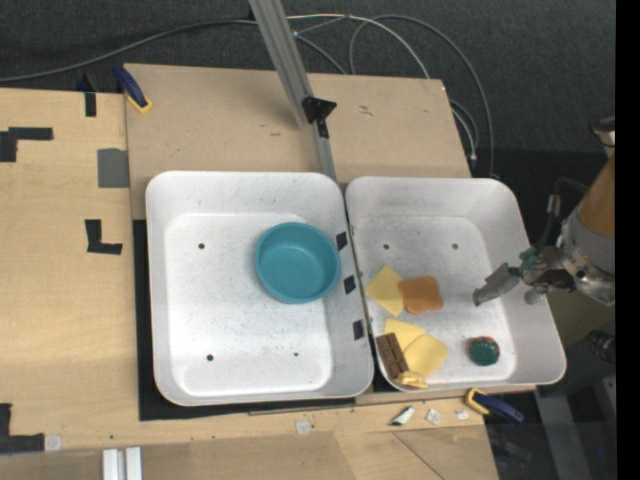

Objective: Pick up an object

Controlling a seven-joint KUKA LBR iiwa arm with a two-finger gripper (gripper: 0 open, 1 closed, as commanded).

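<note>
The right bin [440, 190] holds an orange block [420, 294] with a yellow wedge [385, 288] touching its left side. Nearer the front lie two more yellow pieces [417, 346], a brown bar [391, 356] and a small dark green ball [484, 350]. My gripper [492, 287] reaches in over the bin's right side. It hangs to the right of the orange block and above the green ball, apart from both. Nothing shows in its grasp. A blue bowl [296, 261] sits upright in the left bin [200, 318].
A slanted grey pole [290, 63] rises behind the seam between the bins. Cables [420, 38] run across the dark backdrop. Blue-and-yellow clips lie at the board's top left [133, 88] and below the right bin [492, 404]. The arm's wrist [590, 258] overhangs the right rim.
</note>
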